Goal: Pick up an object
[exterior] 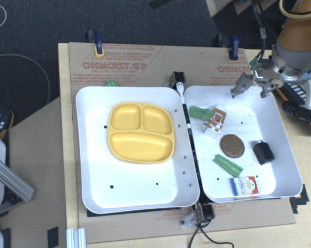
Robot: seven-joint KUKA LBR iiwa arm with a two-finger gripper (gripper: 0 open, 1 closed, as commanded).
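**Claw spread over the far rim of the right bin, gripping nothing**

The arm [300, 30] is cut off by the top right corner, so just its orange band and wrist show. The small carton's [215, 122] printing is too small to read, and the green scrap [111, 83] beyond the left bin [93, 190] is hard to identify.

The gripper [252, 84] hovers at the far edge of the right bin [284, 133], its two fingers spread wide with nothing between them. The objects lie nearer and apart from it: a green block [199, 112] touching the carton, a brown disc [232, 145], a black block [263, 152], a second green piece [228, 165] and a blue-and-red box [245, 185]. A yellow divided plate [141, 132] sits in the left bin.
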